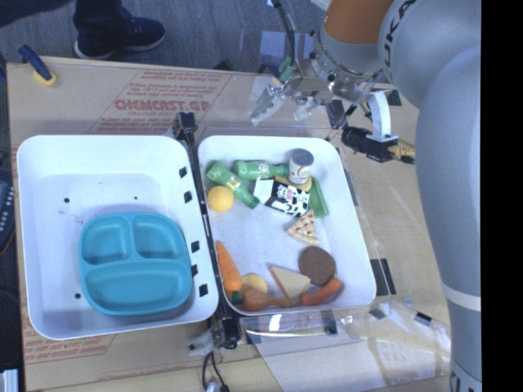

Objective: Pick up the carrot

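Note:
The carrot (228, 267) is orange and lies lengthwise against the left wall of the right bin (353, 219), near its front corner. A yellowish round piece (254, 282) sits just to its right. My gripper (283, 106) hangs over the bench just beyond the right bin's far rim, well away from the carrot. It is open, and its pale fingers (264, 107) have nothing between them.
The right bin also holds green vegetables (243, 171), a yellow ball (220, 198), a small can (300, 167), a cow-patterned carton (287, 198), a pizza slice (305, 229), a brown patty (316, 263), a bread wedge (289, 282) and a reddish sausage (322, 293). A blue divided tray (136, 262) lies in the left bin (49, 170).

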`<state>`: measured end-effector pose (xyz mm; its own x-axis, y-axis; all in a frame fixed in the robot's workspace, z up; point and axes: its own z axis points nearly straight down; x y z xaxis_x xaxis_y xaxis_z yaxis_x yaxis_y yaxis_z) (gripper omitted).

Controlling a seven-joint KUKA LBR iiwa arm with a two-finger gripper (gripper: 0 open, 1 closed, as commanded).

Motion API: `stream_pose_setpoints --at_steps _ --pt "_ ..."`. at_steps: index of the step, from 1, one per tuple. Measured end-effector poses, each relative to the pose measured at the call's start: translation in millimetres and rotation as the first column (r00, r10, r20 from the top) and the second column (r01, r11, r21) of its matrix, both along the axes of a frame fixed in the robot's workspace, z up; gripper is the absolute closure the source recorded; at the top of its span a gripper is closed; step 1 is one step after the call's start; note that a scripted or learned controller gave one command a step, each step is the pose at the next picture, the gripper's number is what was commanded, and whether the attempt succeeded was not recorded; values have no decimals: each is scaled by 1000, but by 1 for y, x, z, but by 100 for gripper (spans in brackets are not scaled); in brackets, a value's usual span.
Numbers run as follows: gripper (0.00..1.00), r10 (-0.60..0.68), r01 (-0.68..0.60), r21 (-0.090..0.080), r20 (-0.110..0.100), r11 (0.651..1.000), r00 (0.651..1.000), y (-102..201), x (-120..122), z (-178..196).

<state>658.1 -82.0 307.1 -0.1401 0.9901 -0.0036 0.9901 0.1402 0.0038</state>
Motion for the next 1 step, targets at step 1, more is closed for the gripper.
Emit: stream_pose_setpoints --at_steps 1 --pt "0 305 -305 -1 -4 952 952 -4 -1 72"
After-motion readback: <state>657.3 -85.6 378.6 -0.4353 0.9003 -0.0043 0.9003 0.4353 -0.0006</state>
